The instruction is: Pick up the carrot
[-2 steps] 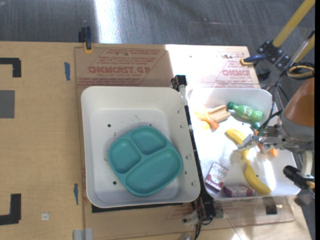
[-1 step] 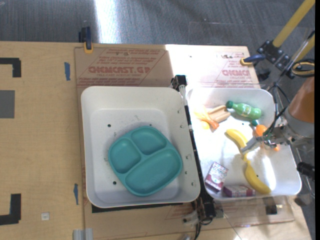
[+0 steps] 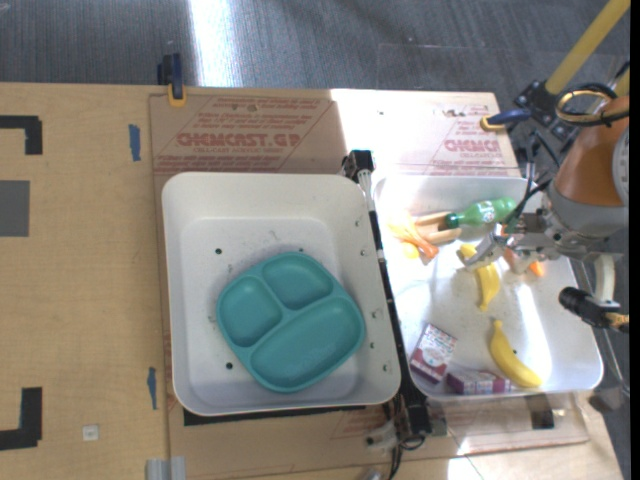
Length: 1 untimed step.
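Two-finger metal gripper low in right white bin — finger state unclear. Small orange carrot just right of fingertips; yellow banana directly below — green plastic bottle above.

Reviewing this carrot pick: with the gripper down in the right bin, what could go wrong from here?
The gripper sits amid clutter: a banana lies just below it and a green bottle just above, so it may catch either instead. The carrot appears to lie further left, near the bin's wall, so this try may miss it.

Single fixed camera above the bench, angled down, left bin and right bin both framed
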{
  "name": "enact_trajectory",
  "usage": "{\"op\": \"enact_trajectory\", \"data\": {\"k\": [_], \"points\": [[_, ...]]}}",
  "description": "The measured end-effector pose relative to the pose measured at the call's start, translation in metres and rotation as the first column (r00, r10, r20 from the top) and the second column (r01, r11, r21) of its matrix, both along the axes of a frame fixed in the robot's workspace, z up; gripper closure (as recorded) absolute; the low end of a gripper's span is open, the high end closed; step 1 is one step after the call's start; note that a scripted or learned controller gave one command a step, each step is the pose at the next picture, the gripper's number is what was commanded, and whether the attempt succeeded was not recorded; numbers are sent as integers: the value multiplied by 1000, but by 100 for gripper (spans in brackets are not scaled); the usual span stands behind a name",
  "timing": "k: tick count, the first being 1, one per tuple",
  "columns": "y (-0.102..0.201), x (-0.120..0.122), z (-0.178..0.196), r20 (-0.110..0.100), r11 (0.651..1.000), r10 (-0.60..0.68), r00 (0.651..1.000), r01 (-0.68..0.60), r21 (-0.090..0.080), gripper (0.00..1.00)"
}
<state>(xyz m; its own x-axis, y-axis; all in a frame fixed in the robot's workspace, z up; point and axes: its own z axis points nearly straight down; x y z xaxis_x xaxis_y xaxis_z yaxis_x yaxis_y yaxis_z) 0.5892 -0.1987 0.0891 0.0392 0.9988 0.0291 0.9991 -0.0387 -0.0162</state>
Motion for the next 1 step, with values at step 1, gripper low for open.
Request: {"op": "enact_trajectory", "data": {"k": [1], "points": [[-18, -27, 24, 11, 997, 73, 997, -73, -18, 0]]}}
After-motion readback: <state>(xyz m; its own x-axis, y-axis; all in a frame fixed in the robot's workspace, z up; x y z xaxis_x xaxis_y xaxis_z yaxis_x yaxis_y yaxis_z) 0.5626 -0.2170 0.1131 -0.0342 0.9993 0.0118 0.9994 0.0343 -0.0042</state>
